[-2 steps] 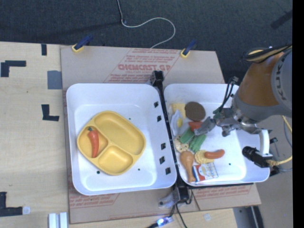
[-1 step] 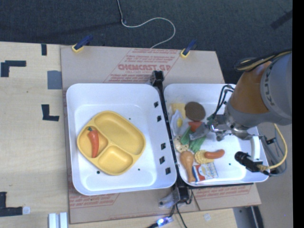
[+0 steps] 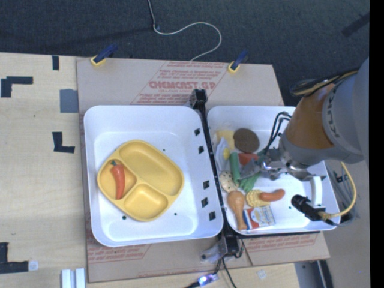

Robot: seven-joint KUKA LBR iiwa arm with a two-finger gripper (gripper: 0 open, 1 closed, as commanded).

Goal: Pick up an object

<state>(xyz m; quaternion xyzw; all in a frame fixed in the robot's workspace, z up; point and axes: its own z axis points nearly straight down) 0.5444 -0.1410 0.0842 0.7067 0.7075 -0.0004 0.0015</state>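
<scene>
Two white bins sit side by side on the desk. The arm's jaws hang low in the right bin; whether they are wide or narrow I cannot tell. Just left of them lie a green vegetable and a brown disc, below them a sausage and corn. Far left, the left bin holds a yellow tray with a red pepper, with bare floor round it.

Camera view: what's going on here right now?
The arm reaches in over the right bin, its wrist low above a pile of toy food: a brown disc, a sausage, a drumstick. Whether it holds anything cannot be told. The left bin holds a yellow tray with a red pepper in one compartment.
</scene>
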